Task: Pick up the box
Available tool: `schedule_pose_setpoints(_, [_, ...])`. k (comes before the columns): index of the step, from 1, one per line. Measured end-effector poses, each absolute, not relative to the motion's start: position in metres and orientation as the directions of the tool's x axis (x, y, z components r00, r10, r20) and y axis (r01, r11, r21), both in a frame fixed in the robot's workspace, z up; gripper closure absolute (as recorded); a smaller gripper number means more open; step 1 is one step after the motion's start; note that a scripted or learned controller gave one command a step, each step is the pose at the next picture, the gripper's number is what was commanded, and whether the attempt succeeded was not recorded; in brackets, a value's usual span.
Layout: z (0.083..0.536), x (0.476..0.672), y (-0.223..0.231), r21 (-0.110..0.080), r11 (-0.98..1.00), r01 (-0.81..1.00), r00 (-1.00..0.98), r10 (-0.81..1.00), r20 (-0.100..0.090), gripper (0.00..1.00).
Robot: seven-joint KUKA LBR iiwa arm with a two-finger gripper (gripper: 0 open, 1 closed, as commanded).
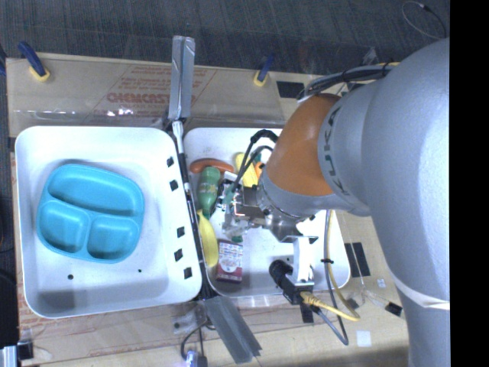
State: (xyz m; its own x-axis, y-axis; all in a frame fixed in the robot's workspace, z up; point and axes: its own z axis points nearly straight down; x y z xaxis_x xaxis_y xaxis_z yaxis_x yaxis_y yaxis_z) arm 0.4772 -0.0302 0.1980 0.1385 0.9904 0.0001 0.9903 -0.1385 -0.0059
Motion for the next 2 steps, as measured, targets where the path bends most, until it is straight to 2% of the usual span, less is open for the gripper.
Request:
schedule_pose_setpoints(1, [0.440,0.554,-0.065,-0.004,-0.181,0.983,0.181,0.983,-0.002,1.00])
schedule_pose_setpoints(2, [0.202,0.569,0.010,-0.009,0.223,0.975,-0.223,0.975,0.001,1.00])
